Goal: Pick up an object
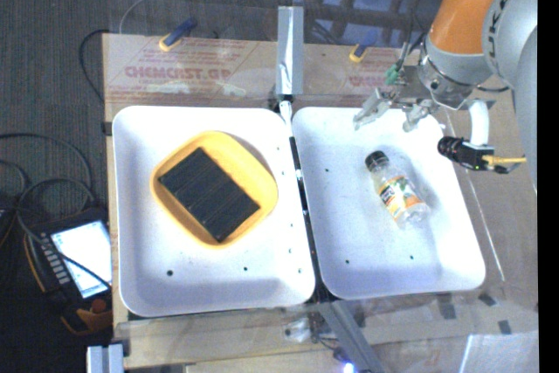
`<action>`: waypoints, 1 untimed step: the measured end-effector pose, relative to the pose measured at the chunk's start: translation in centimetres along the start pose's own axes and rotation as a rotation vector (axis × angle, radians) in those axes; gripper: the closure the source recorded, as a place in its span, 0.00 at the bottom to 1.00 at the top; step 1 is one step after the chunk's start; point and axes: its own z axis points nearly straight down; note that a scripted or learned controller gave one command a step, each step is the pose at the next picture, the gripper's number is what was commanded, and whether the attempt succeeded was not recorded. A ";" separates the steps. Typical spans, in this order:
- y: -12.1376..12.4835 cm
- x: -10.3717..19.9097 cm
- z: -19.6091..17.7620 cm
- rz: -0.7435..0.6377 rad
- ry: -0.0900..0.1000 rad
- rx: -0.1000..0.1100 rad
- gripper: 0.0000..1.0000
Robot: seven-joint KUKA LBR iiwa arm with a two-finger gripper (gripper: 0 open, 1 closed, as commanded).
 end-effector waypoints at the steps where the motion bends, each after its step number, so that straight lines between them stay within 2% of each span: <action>1: 0.6 -4.7 11.2 0.060 0.000 0.004 0.00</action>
